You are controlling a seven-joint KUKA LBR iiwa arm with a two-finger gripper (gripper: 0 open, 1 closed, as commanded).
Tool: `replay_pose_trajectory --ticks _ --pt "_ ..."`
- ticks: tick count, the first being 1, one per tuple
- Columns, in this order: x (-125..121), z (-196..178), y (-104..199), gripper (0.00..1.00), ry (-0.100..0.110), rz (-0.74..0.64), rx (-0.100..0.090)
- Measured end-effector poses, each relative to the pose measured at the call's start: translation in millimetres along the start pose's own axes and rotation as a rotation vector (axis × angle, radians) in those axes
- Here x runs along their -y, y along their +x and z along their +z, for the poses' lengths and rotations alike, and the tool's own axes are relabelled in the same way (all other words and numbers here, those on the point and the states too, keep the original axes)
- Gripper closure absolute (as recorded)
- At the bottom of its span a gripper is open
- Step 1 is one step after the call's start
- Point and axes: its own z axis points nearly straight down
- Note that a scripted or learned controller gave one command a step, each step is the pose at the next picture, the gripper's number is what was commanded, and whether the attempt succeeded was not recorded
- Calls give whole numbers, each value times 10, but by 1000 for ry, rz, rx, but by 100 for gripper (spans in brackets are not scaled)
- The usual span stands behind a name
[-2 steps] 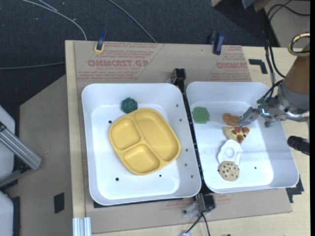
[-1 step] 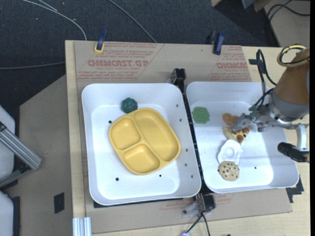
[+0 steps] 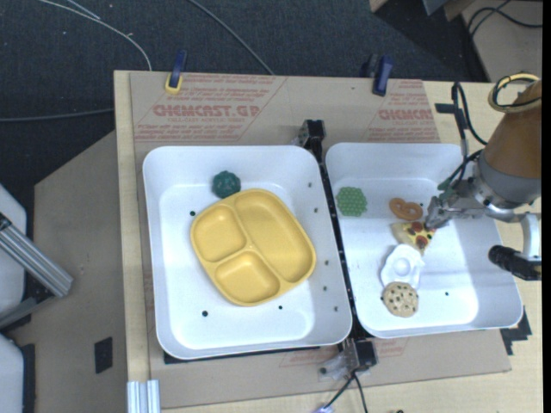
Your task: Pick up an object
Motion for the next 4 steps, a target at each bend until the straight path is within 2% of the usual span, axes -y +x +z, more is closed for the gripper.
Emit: replay_pose_trajectory --ticks 1,3,4 --pt "-10 -430 6 100 3 0 1" --pt "64 -1643 28 100 0 -1 2" --pt "54 -1799 26 100 3 0 1"
